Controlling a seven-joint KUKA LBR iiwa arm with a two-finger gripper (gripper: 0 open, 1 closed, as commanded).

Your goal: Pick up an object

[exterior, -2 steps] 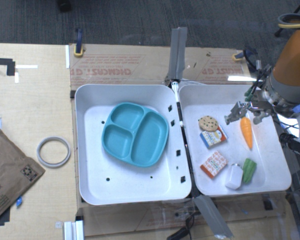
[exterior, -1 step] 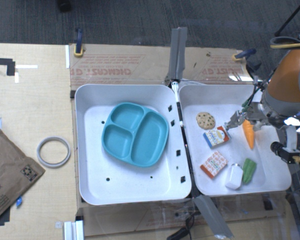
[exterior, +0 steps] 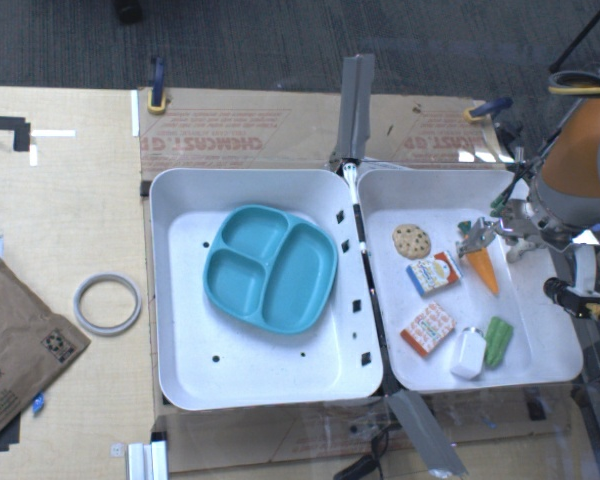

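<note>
My end effector (exterior: 477, 236) hangs low over the right bin (exterior: 540, 368), right at the top end of the orange carrot (exterior: 483, 266), and I cannot tell from this slanted view how wide it stands. Nothing is visibly held, so the pick is not yet made. The carrot seems the likeliest target, lying tilted with its broad end up toward me and its tip pointing down the bin. What worries me is its taper: closing near the end could squeeze it out sideways, and it may skid toward the blue-edged snack box (exterior: 434, 273) just beside it. That box sits close enough that a descending finger could land on it instead, or nudge it into the cookie (exterior: 412, 240). The carrot also lies near the bin's right wall, so I could clip the rim on the way down (my wrist already crowds that side). The red packet (exterior: 428, 328), white piece (exterior: 469, 353) and green vegetable (exterior: 498, 340) lie farther down, well clear. The left bin (exterior: 180, 368) carries the teal divided plate (exterior: 270, 268), out of harm's way.
</note>
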